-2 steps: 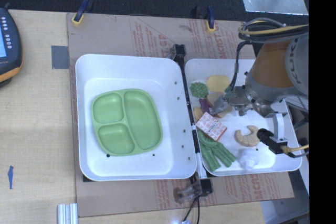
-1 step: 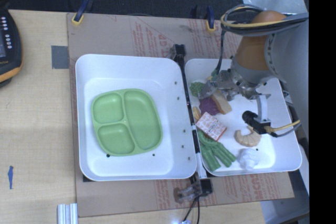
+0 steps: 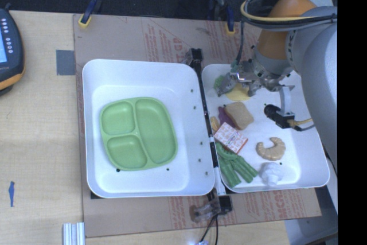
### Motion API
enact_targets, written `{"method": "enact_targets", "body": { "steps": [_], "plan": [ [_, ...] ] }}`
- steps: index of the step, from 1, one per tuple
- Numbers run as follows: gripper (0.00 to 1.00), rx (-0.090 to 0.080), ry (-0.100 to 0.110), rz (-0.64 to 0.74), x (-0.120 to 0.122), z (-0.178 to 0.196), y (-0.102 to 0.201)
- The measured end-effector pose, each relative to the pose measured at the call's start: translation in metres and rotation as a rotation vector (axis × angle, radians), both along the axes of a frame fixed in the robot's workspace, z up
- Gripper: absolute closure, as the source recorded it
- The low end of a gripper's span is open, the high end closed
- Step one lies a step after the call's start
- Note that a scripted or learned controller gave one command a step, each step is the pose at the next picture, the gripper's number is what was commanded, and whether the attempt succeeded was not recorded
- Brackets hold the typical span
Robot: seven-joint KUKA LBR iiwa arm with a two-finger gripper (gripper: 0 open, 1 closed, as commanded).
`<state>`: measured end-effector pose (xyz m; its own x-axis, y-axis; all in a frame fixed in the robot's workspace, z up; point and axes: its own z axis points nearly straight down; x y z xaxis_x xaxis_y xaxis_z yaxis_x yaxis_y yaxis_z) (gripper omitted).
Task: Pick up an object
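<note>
Gripper (image 3: 245,82) low at right bin's (image 3: 309,179) far corner, over yellow-green items (image 3: 229,86); finger state cannot tell. Grasp step apparently underway; next needs a confirmed pinch, then lift.

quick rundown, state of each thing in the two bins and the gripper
green tray: flat in the left bin, upright, compartments bare
croissant: lying loose in the right bin
green beans: lying at the right bin's near left corner
red-and-white packet: lying flat, partly on the beans
bread slice: lying beside the packet
white crumpled item: resting by the near wall
gripper: low over the right bin's far end, grip unclear
</note>
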<state>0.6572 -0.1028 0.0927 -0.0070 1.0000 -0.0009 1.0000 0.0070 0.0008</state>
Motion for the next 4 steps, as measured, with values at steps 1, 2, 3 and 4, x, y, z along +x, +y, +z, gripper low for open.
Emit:
{"method": "enact_targets", "body": {
  "steps": [1, 2, 3, 4],
  "plan": [
    [0.00, 0.000, 0.007, -0.005, -0.057, -0.001, -0.016],
    [0.00, 0.000, 0.000, -0.001, 0.001, 0.000, -0.019],
    [0.00, 0.002, 0.006, -0.001, -0.001, -0.001, -0.004],
    [0.00, 0.000, 0.008, -0.001, -0.002, -0.001, 0.006]
  ]
}}
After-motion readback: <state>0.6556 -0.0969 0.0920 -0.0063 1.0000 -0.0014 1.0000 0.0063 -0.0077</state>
